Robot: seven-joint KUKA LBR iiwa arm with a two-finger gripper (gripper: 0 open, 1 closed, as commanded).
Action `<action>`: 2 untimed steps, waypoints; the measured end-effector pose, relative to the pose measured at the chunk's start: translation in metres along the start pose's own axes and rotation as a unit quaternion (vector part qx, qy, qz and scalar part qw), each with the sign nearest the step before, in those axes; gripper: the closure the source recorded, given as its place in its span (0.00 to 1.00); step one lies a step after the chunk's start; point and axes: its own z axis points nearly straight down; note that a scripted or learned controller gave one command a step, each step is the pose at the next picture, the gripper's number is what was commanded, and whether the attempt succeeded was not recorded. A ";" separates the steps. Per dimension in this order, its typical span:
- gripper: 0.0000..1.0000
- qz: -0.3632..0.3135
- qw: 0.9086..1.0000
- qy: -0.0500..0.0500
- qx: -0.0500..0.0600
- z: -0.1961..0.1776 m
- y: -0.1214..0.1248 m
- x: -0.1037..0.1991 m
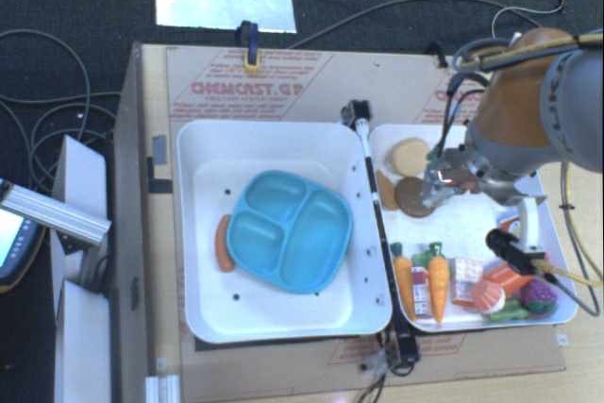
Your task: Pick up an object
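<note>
My gripper (436, 191) hangs low in the back left part of the right bin (472, 241). It is right at the right edge of a flat brown disc (411, 200), and I cannot tell whether it touches the disc. A tan round bun (411, 156) lies just behind the disc, and a brown oblong piece (385, 190) rests against the bin's left wall. Nothing visibly hangs from the gripper.
Two carrots (439, 276), a small packet (467, 283), a salmon piece (491, 294), purple grapes (540, 294) and a green item (505, 311) crowd the right bin's front. The left bin (189, 203) holds a blue divided plate (288, 231) and a sausage (224, 243).
</note>
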 end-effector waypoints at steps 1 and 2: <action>1.00 -0.001 1.000 0.000 -0.001 -0.023 0.041 0.016; 1.00 0.001 1.000 -0.001 -0.001 0.000 0.060 -0.009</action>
